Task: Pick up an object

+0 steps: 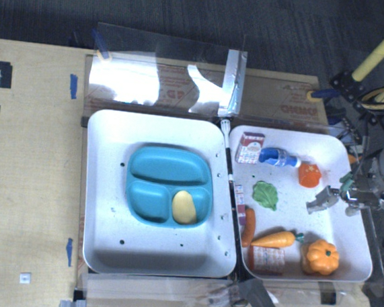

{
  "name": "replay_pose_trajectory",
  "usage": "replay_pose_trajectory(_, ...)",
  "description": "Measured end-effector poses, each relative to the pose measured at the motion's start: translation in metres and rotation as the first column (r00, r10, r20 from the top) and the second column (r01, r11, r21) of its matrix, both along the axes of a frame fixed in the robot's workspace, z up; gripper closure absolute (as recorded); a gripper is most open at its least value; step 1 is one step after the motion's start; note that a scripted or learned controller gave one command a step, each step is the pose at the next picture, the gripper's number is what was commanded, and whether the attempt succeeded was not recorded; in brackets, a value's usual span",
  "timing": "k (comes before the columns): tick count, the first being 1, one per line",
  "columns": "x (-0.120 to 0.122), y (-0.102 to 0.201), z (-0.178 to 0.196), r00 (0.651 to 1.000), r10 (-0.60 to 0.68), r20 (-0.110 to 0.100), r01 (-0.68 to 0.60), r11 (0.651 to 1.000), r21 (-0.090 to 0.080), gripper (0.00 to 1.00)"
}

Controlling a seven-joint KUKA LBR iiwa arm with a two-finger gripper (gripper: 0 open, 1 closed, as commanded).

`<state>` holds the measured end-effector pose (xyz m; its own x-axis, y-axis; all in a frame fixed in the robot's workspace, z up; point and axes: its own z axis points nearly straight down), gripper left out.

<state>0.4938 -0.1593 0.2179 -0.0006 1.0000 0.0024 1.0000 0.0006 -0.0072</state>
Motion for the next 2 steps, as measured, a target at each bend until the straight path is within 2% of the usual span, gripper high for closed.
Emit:
replay_pose_trajectory(1, -0.013, 0.068, -0.111, 0.999, -0.051, 0.009, 0.051, 0.999, -0.001, 0.0)
replay_pose_trajectory(2, -0.014, 0.079, -0.035, 0.999, 0.036, 0.005, -0.036, 0.999, -0.002, 0.0)
